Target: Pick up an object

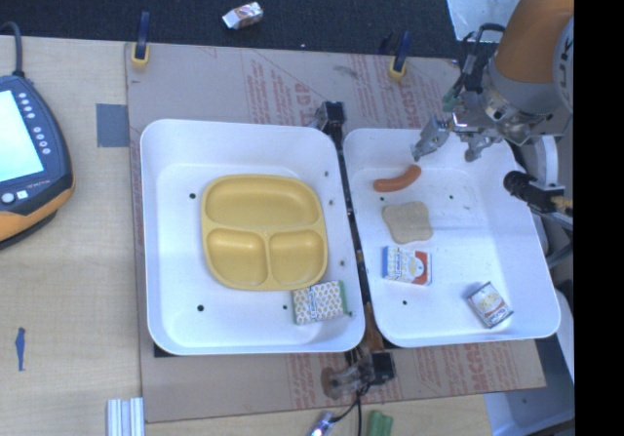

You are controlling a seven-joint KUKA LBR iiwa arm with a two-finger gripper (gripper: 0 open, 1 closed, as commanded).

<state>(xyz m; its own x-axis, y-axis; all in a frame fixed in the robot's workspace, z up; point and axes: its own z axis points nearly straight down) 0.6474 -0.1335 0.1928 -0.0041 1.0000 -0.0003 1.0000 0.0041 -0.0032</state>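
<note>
Orange-red curved sausage (397, 178) just below open-fingered gripper (450, 141).

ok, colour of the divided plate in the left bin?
Yellow, plain with no pattern. The divided plate shows clearly in the camera view, lying in the left bin.

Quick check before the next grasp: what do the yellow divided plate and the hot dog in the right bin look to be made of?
Yellow divided plate: probably moulded plastic, matte to satin, judging by its uniform colour and soft rounded compartment ridges. Hot dog: likely a plastic or rubber toy, smooth with an even orange-brown colour and a faint sheen; too small to tell which.
</note>
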